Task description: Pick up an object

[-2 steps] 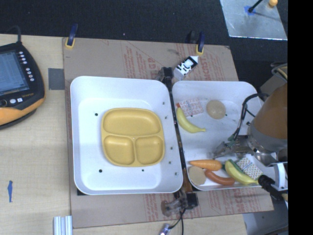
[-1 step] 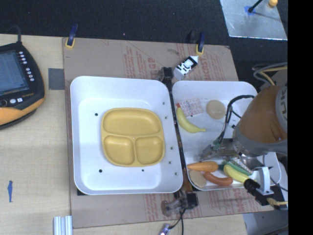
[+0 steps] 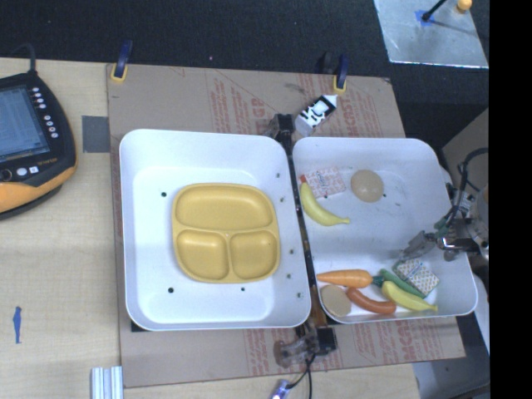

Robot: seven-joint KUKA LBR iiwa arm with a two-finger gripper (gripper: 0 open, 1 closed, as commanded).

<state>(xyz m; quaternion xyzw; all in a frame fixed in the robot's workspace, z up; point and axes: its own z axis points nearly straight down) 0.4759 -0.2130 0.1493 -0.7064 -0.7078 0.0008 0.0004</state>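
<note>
A: What fills the scene, biggest things first?

B: A wooden tabletop [image 3: 58,256] carries a brown cardboard sheet [image 3: 249,98], and on it sit two shallow white bins side by side. The left bin [image 3: 141,223] holds a yellow divided tray [image 3: 226,231] with three compartments, lying flat in the middle.

A: And the right bin?

B: The right bin [image 3: 399,152] holds the small objects. At its far left lies a yellow banana [image 3: 320,209], just beside a red-and-white packet [image 3: 325,181]. A round beige ball [image 3: 366,185] sits to the right of the packet. Along the near edge are an orange carrot [image 3: 345,278], a reddish sausage [image 3: 371,302], a round tan disc [image 3: 336,301], a second banana [image 3: 408,297] with a green item beside it, and a small patterned block [image 3: 416,274].

A: Where is the gripper?

B: The gripper [image 3: 440,241] hangs at the right bin's right edge, above the patterned block. I cannot tell whether its fingers are parted or closed.

A: Anything else?

B: An orange and black control pendant [image 3: 29,144] lies at the far left.
</note>
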